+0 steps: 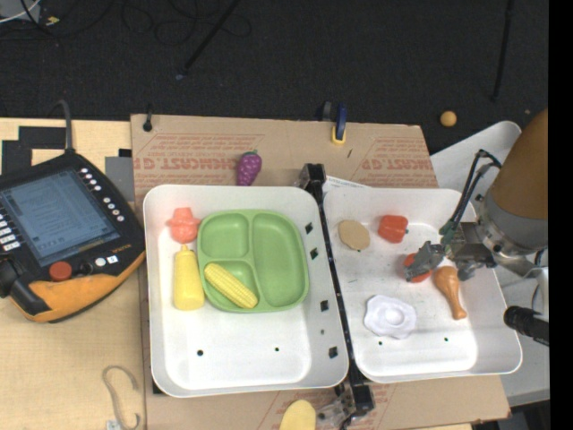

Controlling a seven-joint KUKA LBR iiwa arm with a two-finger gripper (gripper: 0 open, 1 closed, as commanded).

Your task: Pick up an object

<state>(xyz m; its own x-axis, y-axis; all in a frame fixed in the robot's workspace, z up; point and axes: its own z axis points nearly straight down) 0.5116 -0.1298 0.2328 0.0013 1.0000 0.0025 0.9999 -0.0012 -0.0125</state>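
Red plastic marks the small toy (414, 268) lying in the right bin (488, 352), mid-depth toward its right side. The gripper (430, 260) sits directly upon it, and whether its fingers are spread or pinching cannot be told. An orange drumstick (449, 288) lies just right of the toy, its long axis running near-right. A red pepper (392, 228) lies farther left.

Right bin's (501, 356) front floor lies open; drumstick (449, 289), fried egg (390, 316) and potato (354, 235) crowd its middle.
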